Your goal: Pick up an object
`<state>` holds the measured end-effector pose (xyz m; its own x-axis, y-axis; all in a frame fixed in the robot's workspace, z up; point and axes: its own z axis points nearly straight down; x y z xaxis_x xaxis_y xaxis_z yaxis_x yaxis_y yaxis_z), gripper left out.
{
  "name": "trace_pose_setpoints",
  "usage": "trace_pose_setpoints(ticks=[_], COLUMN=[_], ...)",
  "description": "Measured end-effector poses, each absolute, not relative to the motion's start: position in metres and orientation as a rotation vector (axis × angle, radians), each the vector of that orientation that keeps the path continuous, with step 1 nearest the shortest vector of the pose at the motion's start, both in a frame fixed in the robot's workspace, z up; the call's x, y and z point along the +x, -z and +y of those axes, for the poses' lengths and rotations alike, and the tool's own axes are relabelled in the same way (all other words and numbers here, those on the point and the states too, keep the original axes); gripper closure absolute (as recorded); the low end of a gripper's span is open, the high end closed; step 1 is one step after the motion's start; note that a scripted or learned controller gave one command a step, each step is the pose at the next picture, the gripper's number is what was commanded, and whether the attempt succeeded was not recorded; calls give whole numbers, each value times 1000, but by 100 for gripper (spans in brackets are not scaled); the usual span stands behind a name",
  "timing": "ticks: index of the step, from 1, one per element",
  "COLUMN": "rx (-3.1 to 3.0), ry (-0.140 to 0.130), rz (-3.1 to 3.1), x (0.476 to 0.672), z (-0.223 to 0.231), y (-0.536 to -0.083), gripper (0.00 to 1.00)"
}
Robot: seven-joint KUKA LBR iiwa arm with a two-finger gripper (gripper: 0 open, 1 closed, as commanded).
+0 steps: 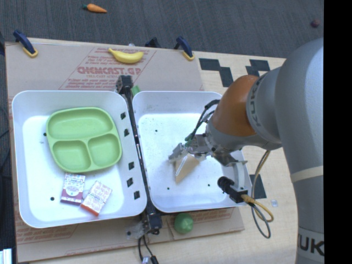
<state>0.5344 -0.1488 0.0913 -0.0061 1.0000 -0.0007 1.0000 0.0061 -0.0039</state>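
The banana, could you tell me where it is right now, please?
The banana lies outside both bins on the cardboard at the bench's far edge, just beyond the left bin.

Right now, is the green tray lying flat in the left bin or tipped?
Flat. The green tray lies in the left bin with its three compartments facing up and its whole rim in view.

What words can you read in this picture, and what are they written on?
"CHEMCAST GP" in red, on the cardboard sheet behind the bins; the smaller red lines around it are too blurred to read.
"KU", white letters cut off at the picture's edge, on the grey arm.
The two small packets in the left bin carry print too small to read.
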Motion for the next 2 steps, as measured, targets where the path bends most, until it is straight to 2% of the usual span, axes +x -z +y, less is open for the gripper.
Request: trace_pose_setpoints(ticks=[1, 2], rx=[-2207, -2210], ry=[-6, -3], rz=[-2233, -2231], x=[535, 505], z=[-148, -98], y=[-101, -172], gripper=[100, 100])
